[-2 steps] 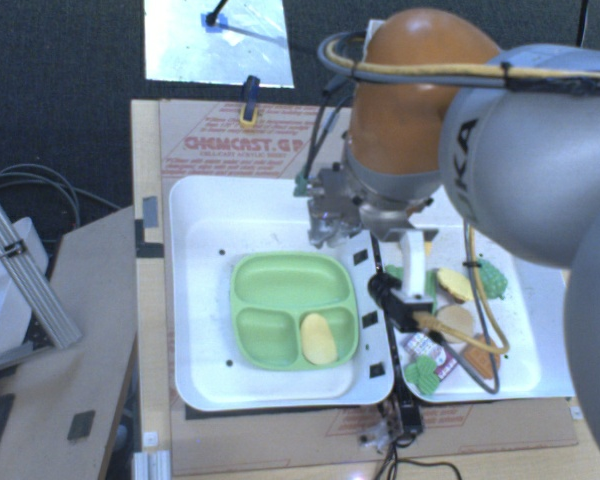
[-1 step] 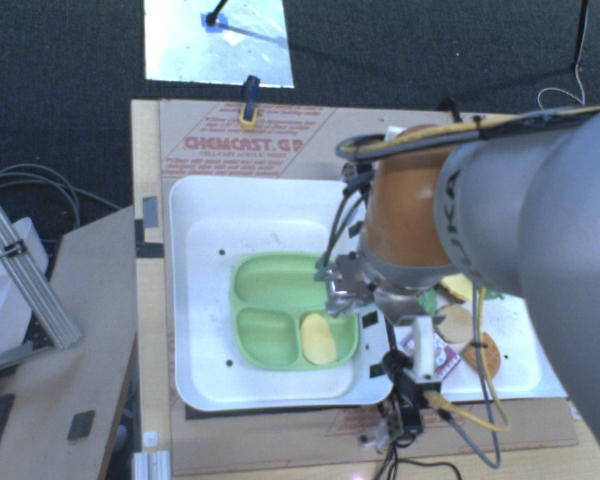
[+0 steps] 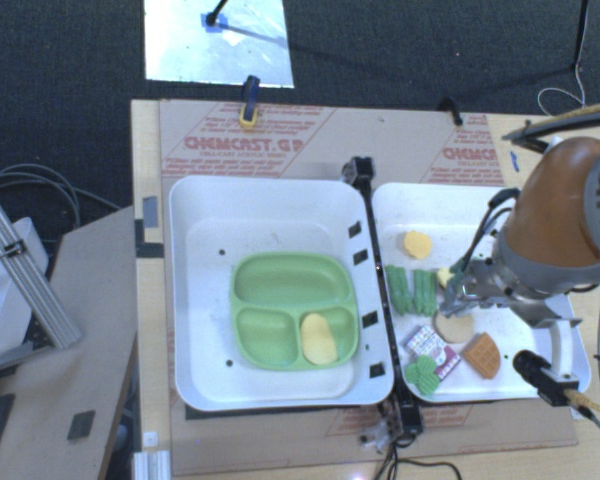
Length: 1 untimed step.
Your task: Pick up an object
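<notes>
Nearest the lens, the arm (image 3: 570,213) with its orange band reaches in from the right over the right bin (image 3: 450,196), and the gripper (image 3: 458,296) hangs low above that bin's middle; whether it is wide, narrow or holding anything cannot be told. Just below the gripper lies a pale round piece (image 3: 454,326), and just left of it stand green bean pods (image 3: 412,290). Farther up is a yellow lump (image 3: 417,245). Toward the bin's near edge lie a waffle (image 3: 481,355), a pink packet (image 3: 426,344) and a green leaf (image 3: 421,374). Across the divider, the left bin (image 3: 200,268) holds a green tray (image 3: 280,283), with a yellow piece (image 3: 319,337) in its lower right compartment.
</notes>
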{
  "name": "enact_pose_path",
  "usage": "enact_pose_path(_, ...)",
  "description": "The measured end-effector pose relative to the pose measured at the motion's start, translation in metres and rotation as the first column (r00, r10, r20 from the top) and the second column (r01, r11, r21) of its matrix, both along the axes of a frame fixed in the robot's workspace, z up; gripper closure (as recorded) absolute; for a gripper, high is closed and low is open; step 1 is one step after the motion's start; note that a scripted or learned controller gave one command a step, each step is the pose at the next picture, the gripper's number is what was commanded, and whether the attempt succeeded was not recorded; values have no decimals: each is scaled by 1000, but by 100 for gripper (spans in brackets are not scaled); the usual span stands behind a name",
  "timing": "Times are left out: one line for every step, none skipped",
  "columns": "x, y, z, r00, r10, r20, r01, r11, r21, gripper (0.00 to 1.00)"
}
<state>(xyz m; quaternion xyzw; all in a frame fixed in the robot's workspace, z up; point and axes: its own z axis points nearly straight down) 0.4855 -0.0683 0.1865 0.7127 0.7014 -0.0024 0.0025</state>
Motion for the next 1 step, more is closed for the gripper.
enact_pose_path(1,90,1,1000,28,1,-28,1000,11,100)
